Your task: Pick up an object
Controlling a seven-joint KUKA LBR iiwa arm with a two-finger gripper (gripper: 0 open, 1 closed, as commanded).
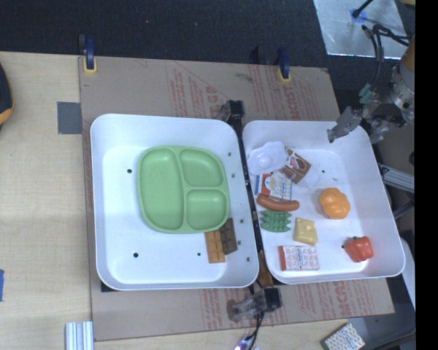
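On a cardboard-covered bench we saw two white bins; the grey gripper hovered above the right bin's rim, grip state unclear.

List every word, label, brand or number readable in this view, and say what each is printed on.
None can be read.
Cardboard sheet: faint red print, too blurred.
Red and white packet: print too small.
Brown packet: label blurred.
White packet: markings unreadable.
Patterned box at the bottom edge: print too small.
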